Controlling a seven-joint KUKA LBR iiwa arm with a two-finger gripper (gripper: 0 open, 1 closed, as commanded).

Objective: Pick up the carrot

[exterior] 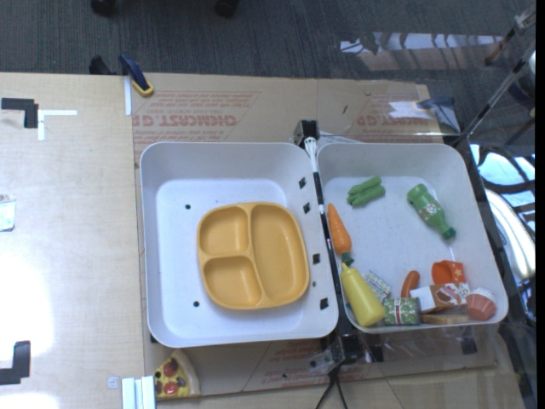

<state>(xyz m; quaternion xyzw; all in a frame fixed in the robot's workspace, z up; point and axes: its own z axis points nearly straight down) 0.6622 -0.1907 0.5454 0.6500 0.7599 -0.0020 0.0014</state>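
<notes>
An orange carrot [339, 228] lies in the right bin [460, 177], close against its left wall, pointing up and down the view with its green stem end toward the front. Just in front of it a yellow squeeze bottle [361, 296] lies on its side.
The left bin [162, 228] holds a yellow divided plate [253, 254]. In the right bin lie green pea pods [366, 192], a green bottle [430, 210], and a cluster of toy food and small cartons [443, 298] at the front right corner. A pizza slice toy [173, 377] sits on the bench in front.
</notes>
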